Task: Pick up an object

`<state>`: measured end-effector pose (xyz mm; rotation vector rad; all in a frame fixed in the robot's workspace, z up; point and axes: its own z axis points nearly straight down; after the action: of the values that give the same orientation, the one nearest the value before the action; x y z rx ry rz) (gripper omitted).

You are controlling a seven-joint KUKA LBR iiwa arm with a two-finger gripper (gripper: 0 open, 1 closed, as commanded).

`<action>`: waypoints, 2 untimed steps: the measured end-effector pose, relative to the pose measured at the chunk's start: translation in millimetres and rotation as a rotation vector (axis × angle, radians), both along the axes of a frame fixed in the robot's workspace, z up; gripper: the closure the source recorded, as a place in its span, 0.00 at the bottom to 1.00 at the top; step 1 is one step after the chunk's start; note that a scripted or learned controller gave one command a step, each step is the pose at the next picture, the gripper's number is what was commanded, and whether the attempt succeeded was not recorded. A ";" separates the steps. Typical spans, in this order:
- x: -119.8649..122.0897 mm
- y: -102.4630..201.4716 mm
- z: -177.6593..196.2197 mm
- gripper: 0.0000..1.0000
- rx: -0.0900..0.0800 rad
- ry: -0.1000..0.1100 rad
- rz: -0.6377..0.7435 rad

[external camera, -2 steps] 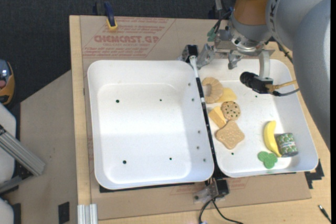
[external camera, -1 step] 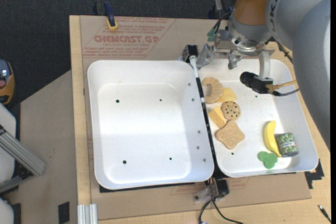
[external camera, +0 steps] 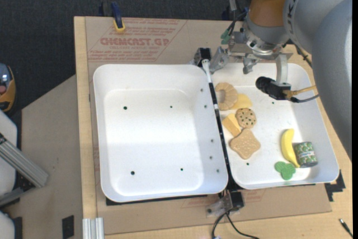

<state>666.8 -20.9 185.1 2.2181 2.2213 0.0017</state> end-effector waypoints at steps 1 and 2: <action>0.0 0.0 0.0 0.00 0.000 0.000 0.000; 0.0 0.0 0.0 0.00 0.000 0.000 0.000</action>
<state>666.8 -20.9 185.1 2.2181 2.2213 0.0017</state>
